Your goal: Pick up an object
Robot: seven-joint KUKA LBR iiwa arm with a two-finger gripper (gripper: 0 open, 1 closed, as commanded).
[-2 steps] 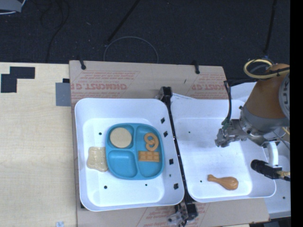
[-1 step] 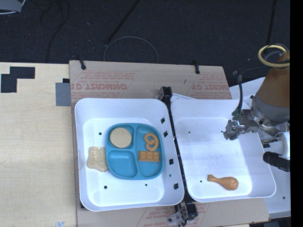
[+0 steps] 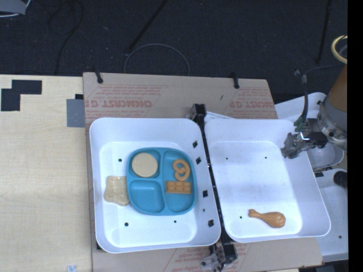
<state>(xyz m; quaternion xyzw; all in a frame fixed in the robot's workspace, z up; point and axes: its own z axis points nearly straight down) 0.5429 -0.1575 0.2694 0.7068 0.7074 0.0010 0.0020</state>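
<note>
One gripper (image 3: 293, 146) at right bin's (image 3: 227, 130) right rim, finger state impossible to tell | nothing visibly held | target: one drumstick (image 3: 267, 217) near front wall, well apart | lower straight over its thick end | left bin (image 3: 113, 130): one blue tray (image 3: 152, 200), one cookie (image 3: 144, 164), one pretzel (image 3: 181, 169), one cracker (image 3: 178, 187), one bread slice (image 3: 116, 190)

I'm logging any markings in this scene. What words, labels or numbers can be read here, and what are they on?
"OMCAST.C...", red, upside down and partly cut off, on the cardboard sheet under the bins; my reading is uncertain.
Further red print on the same cardboard right of it and along its lower edge: too blurred to read.
</note>
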